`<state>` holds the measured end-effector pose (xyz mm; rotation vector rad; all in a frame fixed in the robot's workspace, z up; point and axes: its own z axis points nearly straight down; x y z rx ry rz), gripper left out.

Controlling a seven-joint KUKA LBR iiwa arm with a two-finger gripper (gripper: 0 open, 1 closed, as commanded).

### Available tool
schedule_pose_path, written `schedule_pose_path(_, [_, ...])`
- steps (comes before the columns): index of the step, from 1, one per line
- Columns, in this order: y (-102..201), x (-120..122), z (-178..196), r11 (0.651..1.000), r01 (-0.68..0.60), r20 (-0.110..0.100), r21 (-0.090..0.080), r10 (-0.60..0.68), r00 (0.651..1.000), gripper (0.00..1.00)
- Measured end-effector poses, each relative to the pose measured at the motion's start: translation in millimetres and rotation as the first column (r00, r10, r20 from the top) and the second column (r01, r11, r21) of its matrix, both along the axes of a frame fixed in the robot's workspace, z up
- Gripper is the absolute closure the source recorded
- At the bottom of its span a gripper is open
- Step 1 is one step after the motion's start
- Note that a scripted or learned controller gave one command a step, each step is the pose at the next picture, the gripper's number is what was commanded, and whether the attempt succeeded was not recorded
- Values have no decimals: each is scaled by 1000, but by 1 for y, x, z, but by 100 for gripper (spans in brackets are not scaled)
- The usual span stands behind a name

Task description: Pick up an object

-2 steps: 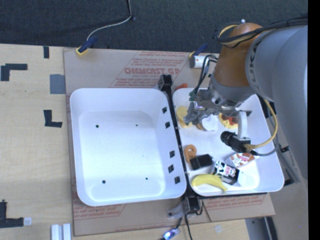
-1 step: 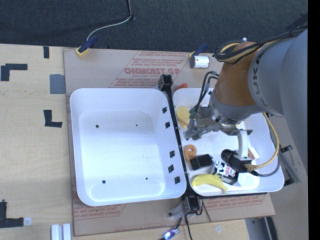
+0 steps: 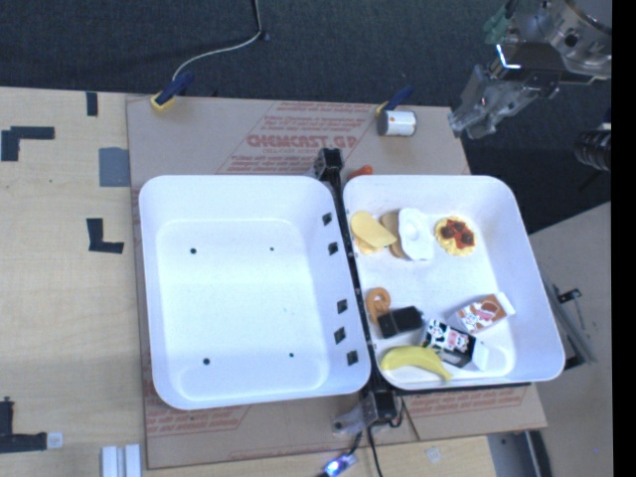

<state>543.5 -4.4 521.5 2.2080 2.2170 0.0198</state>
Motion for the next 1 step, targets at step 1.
schedule_pose_path(1, [0,0,-10,1000,3,-18,-1,-3,1000,0])
